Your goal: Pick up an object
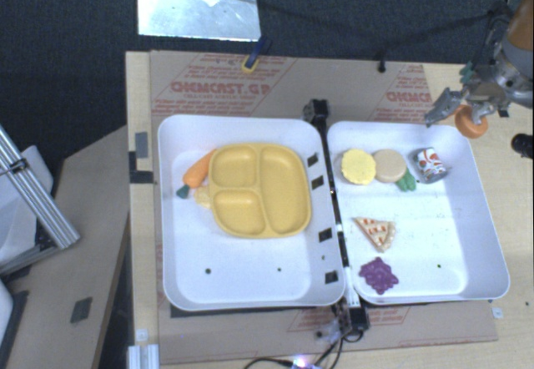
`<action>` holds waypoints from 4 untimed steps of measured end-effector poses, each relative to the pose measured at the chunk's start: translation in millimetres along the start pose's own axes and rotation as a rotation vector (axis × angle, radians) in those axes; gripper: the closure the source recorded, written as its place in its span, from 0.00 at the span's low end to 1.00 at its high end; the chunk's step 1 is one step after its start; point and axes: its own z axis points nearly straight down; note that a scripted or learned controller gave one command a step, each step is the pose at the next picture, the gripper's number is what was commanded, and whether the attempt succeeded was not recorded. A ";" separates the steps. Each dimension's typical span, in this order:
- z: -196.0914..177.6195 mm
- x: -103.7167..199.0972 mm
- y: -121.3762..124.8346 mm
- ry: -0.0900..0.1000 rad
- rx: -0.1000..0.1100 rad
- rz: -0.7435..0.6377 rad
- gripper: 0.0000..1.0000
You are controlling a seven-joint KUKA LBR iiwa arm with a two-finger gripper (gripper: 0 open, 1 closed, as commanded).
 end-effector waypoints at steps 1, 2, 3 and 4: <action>59.8 6.6 4.3 0.001 0.004 -0.003 0.00; 116.5 16.4 3.8 0.001 0.004 -0.003 0.00; 118.0 14.3 7.5 -0.004 -0.012 -0.001 0.00; 108.8 14.1 8.1 -0.006 -0.013 -0.004 1.00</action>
